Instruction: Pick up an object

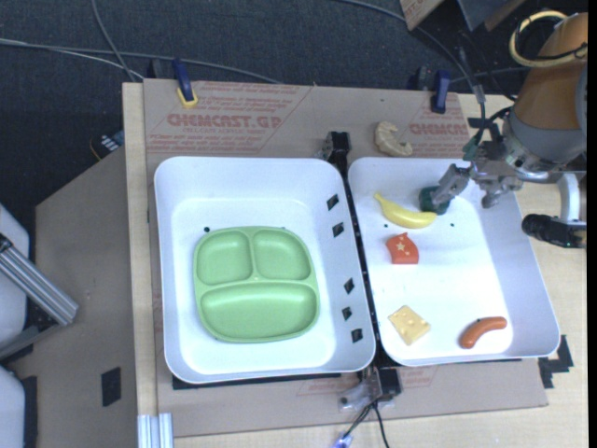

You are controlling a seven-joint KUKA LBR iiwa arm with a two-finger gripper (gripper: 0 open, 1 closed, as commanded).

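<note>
End effector [459,185] beside left-right banana [407,213]

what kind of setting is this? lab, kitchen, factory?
Most likely a robotics lab bench, not a kitchen. The two white bins sit on a board held by clamps, loose cables trail over dark carpet, and the food in the right bin, such as the banana, looks like toy pieces for grasp trials.

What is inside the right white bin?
The right bin holds a yellow banana, a red piece, a cheese wedge and a sausage. The gripper partly covers a dark green thing.
</note>
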